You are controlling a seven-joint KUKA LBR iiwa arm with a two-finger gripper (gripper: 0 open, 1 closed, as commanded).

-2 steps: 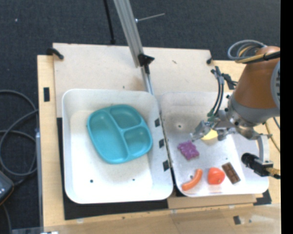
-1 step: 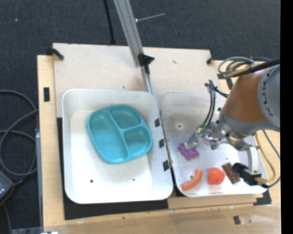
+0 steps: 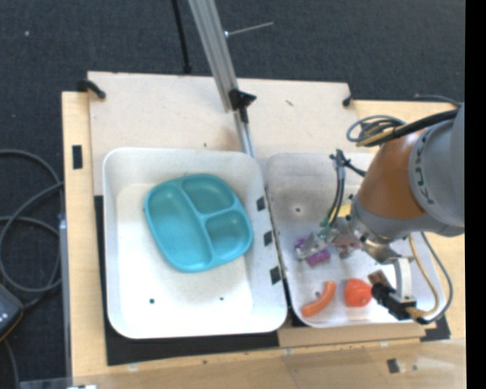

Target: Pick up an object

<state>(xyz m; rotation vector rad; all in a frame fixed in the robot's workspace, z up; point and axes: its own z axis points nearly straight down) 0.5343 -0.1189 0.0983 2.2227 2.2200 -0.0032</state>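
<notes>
My gripper [image 3: 328, 241] hangs low in the right bin [image 3: 287, 186], near its middle, reaching in from the right. A small purple object [image 3: 316, 257] lies just below and left of the gripper tip. Nearer the bin's front edge lie an orange carrot-shaped piece [image 3: 319, 297] and a red-orange round object [image 3: 357, 292]. The arm's orange band and wrist cover the bin's right part. Nothing shows between the fingers.
The left bin [image 3: 121, 298] holds a turquoise divided plate [image 3: 198, 221], tilted toward its upper middle. A slanted metal pole [image 3: 215, 43] rises behind the bins. Cables lie on the dark floor at the left.
</notes>
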